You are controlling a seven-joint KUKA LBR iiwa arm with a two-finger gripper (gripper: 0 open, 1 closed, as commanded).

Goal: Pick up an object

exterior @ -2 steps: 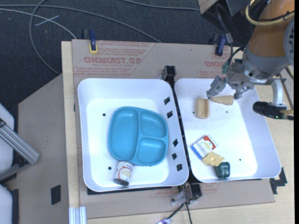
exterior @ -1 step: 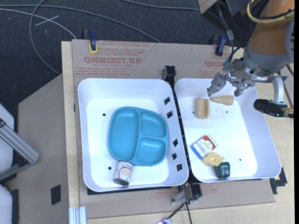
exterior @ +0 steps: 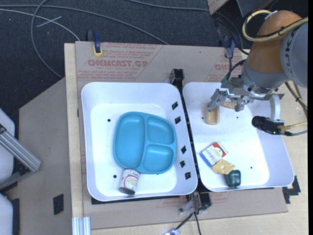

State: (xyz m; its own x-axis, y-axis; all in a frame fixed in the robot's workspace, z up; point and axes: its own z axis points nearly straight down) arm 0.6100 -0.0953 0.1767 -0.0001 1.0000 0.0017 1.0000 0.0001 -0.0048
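Observation:
The right bin (exterior: 274, 153) holds a small tan block (exterior: 212, 116) near its far left corner. My gripper (exterior: 215, 105) hangs directly over the top of that block, reaching in from the right under the grey and orange wrist (exterior: 266, 58). The gripper's body hides where it meets the block, so contact cannot be judged. Nearer the front of the same bin lie a red, white and blue packet (exterior: 213, 153), a yellow piece (exterior: 222, 167) and a dark green piece (exterior: 234, 178), close together.
The left bin (exterior: 93, 131) holds a blue divided plate (exterior: 145, 142) and a small can (exterior: 129, 180) lying at the front. A black divider (exterior: 183, 131) runs between the bins. Black cable and a connector (exterior: 266, 124) hang beside the wrist.

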